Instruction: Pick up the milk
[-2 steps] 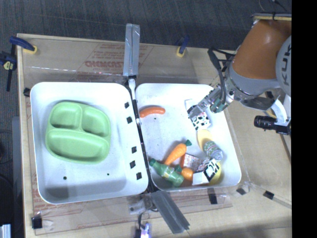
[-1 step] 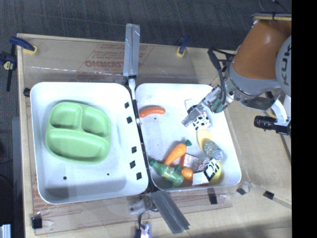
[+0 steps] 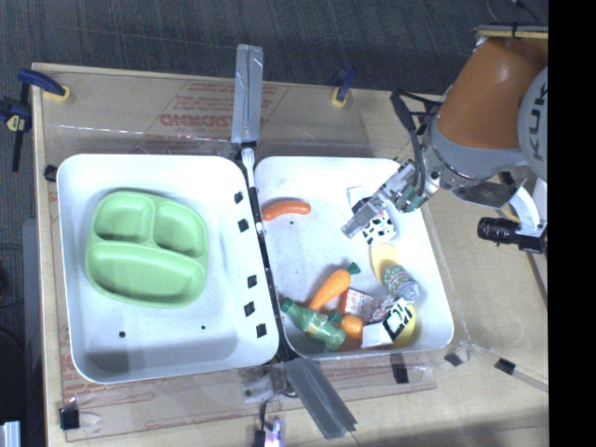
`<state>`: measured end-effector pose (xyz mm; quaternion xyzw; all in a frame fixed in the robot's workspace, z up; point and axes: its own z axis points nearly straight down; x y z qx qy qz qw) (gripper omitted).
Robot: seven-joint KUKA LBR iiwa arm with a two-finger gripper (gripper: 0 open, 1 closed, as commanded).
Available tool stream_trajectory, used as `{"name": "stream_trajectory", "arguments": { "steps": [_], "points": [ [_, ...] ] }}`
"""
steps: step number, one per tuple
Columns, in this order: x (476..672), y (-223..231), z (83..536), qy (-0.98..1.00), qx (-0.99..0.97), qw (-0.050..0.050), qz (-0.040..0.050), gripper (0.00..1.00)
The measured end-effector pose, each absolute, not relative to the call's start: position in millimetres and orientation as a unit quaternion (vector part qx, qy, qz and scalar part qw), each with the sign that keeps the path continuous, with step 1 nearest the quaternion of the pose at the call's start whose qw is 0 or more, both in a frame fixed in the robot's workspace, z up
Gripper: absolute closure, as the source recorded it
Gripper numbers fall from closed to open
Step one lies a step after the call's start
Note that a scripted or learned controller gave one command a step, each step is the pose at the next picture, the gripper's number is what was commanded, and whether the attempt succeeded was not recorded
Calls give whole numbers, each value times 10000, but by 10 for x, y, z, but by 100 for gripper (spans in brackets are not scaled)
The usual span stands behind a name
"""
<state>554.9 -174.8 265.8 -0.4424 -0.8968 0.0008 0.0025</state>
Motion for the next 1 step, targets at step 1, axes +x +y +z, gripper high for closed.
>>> {"name": "stream_trajectory", "arguments": {
  "steps": [1],
  "points": [
    [5501, -1678, 1853, -9171, -3985, 34, 7, 0]
  ]
}}
